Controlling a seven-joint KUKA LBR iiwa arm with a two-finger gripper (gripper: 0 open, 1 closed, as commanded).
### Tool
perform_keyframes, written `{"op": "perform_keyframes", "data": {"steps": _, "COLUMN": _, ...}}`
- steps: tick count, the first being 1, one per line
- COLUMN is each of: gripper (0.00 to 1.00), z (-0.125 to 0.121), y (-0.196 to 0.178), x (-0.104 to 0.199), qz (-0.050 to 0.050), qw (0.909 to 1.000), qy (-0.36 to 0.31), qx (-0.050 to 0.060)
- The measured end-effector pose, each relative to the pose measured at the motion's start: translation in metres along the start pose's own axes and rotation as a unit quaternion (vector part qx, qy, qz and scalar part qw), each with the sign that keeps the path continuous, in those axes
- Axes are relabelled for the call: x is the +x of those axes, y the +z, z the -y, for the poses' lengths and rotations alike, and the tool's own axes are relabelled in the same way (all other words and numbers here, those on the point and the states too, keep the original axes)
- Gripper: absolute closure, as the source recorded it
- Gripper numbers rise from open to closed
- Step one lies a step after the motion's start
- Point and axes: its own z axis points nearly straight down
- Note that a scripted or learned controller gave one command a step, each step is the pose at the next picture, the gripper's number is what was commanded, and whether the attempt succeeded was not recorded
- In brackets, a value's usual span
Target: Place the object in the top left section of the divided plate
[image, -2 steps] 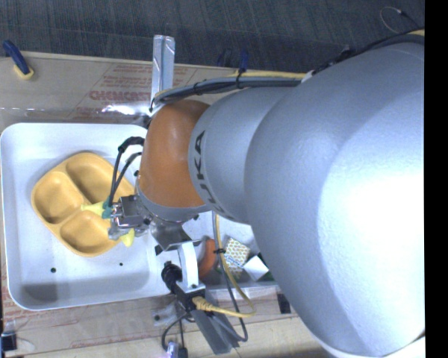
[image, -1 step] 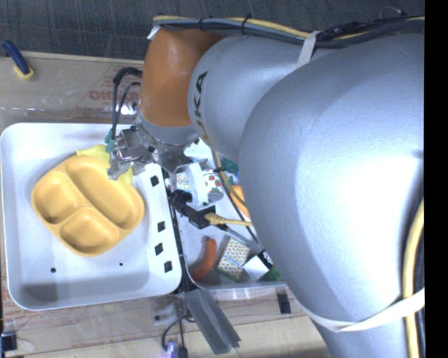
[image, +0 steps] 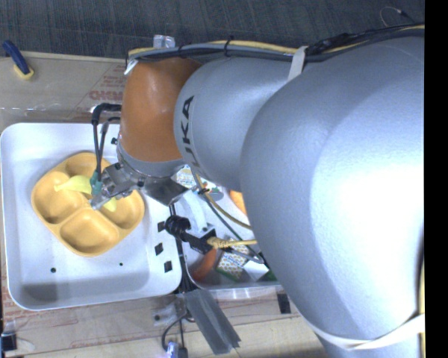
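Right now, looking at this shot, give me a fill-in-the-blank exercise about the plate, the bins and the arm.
1. The divided plate is ____ in colour.
2. The plate lies in the ____ bin of the two, as the camera sees them.
3. The gripper hangs over the ____.
4. The band above the arm's wrist is ____.

Missing words: yellow; left; plate; orange

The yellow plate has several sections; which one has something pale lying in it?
The upper section of the plate, by the gripper: a pale yellow-green object lies there. The left and bottom sections look bare.
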Motion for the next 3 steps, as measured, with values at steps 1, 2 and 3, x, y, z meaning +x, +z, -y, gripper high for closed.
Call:
{"op": "perform_keyframes", "data": {"steps": 1, "gripper": 1.00, "z": 0.030, "y": -0.019, "x": -0.038, "qz": 0.000, "qw": 0.9997, "qy": -0.023, "qx": 0.000}}
{"op": "perform_keyframes", "data": {"steps": 2, "gripper": 1.00, "z": 0.046, "y": 0.029, "x": 0.002, "qz": 0.000, "qw": 0.9842, "qy": -0.177, "qx": -0.001}}
{"op": "perform_keyframes", "data": {"steps": 3, "gripper": 0.00, "z": 0.046, "y": 0.028, "x": 0.001, "qz": 0.000, "qw": 0.9842, "qy": -0.177, "qx": -0.001}}
